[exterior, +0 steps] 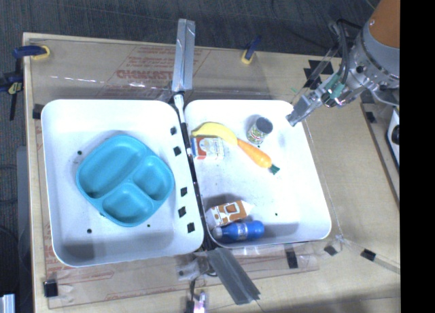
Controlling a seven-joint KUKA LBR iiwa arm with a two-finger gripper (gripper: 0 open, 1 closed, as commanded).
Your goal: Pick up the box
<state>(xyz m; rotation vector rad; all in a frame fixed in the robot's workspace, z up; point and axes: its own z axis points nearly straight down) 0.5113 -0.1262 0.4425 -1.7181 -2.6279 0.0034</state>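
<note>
I see my gripper point(299, 113) over the right bin's point(314, 189) rim, holding nothing; its opening I cannot tell.

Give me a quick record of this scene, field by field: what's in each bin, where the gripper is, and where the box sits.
left bin: blue divided tray
right bin: banana, carrot, can, small carton, box, blue bottle
box position: near front edge of right bin, touching the blue bottle
gripper: over right bin's far right corner, away from the box
box held: no
</note>
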